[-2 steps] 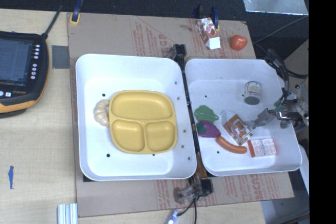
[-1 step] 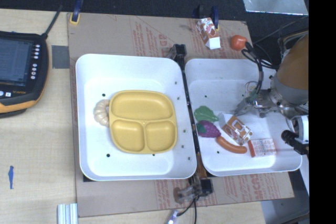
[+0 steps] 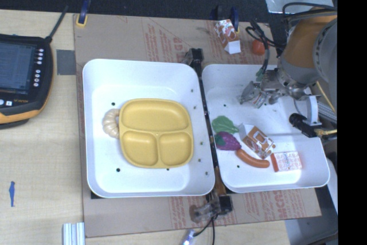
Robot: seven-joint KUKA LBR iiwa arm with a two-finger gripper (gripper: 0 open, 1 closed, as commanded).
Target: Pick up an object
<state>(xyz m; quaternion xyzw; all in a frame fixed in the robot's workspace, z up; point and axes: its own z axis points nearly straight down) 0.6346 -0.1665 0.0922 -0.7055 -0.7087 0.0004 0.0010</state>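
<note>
My gripper (image 3: 259,94) hangs over the back part of the right bin (image 3: 229,78), above bare white floor, with its fingers spread and nothing between them. In front of it, in the same bin, lie a green leafy toy (image 3: 223,123), a purple toy (image 3: 227,142), a small orange and white carton (image 3: 257,143), a hot dog sausage (image 3: 253,159) and a red and white packet (image 3: 286,161). All of these sit apart from the gripper, toward the bin's front half.
The left bin (image 3: 97,175) holds a yellow divided tray (image 3: 155,132) with a beige round toy (image 3: 110,122) at its left side. Behind the bins stand a small carton (image 3: 227,34) and an orange ball (image 3: 258,47). A teach pendant (image 3: 23,77) lies at far left.
</note>
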